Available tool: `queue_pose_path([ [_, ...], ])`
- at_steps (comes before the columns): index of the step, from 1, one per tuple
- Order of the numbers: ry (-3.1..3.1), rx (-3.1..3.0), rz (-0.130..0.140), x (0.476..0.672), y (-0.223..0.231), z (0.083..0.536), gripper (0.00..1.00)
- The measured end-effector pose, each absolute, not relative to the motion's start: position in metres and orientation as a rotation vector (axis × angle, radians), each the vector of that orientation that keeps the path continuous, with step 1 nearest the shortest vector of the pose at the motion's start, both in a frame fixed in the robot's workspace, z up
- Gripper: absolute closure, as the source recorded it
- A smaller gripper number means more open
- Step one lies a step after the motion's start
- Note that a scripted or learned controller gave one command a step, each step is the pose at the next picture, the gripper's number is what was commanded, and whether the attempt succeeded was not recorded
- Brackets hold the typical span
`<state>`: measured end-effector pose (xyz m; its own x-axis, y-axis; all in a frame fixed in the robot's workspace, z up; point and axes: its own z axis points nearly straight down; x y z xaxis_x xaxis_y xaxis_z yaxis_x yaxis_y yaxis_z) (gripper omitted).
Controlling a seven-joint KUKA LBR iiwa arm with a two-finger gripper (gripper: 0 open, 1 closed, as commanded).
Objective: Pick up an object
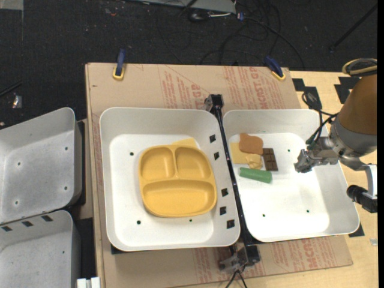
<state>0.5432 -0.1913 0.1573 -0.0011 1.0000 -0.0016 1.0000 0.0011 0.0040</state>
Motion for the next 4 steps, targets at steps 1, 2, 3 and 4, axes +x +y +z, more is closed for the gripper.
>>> queue_pose_path([
  [1,2.219,2.214,0.005,0.546,-0.192,0.221,1.00],
  [2,2.221,2.215,0.003,0.547,-0.192,0.252,1.00],
  [3,2.230,2.215,0.001,0.561,-0.140,0.238,1.00],
  [4,2.231,2.211,0.003,0.572,-0.085,0.247,1.00],
])
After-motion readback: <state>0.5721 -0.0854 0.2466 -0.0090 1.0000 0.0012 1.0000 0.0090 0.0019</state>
